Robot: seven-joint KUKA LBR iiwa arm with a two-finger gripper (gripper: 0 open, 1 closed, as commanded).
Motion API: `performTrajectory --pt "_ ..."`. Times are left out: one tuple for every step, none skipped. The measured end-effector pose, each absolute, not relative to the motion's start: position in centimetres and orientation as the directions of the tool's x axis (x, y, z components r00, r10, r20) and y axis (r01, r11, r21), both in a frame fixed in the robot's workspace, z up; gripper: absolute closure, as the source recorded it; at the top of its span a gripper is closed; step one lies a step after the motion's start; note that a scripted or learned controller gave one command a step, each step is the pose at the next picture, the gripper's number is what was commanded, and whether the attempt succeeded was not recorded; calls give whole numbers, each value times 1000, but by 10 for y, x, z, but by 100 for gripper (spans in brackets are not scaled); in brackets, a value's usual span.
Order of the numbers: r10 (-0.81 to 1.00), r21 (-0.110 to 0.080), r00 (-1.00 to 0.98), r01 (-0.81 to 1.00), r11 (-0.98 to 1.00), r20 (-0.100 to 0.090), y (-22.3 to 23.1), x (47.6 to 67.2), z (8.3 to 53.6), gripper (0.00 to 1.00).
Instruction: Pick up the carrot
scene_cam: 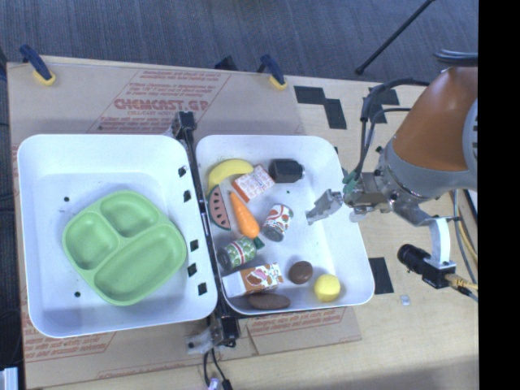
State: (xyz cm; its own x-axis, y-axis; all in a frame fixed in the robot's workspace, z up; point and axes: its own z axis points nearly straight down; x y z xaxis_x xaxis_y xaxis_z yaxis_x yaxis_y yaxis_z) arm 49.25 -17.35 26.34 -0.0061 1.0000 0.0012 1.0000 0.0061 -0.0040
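Carrot (243, 214): one, right bin (351, 254).

A robotics lab: clamped cardboard bench (162, 96), white bins (32, 242), tripod leg (406, 23).

A single fixed camera looks down at a slant from above the bench (73, 80), framing both white bins (32, 242) whole (the arm (431, 136) enters from the right).
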Motion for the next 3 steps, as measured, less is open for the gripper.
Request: performTrajectory --pt "1000 9 -8 1000 8 -3 -112 540 121 0" --pt "1000 22 -7 1000 7 -8 -103 546 112 0" --pt "1000 25 -12 1000 12 -7 -102 547 124 100"
